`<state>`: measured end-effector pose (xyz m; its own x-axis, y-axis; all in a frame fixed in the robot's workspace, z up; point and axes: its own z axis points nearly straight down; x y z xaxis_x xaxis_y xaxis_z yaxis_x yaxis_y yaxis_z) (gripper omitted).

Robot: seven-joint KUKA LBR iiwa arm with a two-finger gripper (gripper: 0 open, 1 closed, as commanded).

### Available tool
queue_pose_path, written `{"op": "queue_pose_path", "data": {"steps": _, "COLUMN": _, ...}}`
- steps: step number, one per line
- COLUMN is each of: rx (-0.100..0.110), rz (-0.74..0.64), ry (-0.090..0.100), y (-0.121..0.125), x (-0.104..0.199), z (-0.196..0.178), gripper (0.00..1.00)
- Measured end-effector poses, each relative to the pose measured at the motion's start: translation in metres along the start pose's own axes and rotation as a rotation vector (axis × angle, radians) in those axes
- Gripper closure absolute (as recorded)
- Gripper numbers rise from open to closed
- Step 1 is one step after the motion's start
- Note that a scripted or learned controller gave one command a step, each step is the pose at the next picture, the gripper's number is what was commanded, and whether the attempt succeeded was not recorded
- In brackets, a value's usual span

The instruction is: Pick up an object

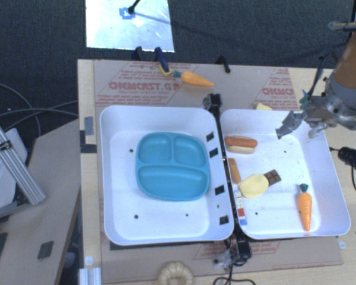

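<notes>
carrot (305, 205) near tool (301, 125); hot dog (241, 143) left.

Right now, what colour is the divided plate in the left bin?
Light blue; the plate shows clearly in the camera view.

place: robot lab | signs: 2 white bins (166, 116) on a cardboard sheet (142, 79) over the desk | toy food, e.g. plastic carrot (305, 206) | loose cables (24, 108) on dark carpet | aluminium frame rail (12, 165) at left
</notes>
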<state>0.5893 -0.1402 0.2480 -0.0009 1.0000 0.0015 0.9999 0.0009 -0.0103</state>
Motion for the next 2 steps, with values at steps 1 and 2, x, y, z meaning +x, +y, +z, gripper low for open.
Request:
{"op": "queue_pose_path", "data": {"steps": 1, "rx": -0.012, "rz": -0.002, "ry": -0.002, "y": 0.002, "x": 0.0, "z": -0.007, "gripper": 0.0}}
{"op": "queue_pose_path", "data": {"steps": 2, "rx": -0.007, "rz": -0.001, "ry": -0.001, "y": 0.002, "x": -0.001, "z": 0.056, "gripper": 0.0}}
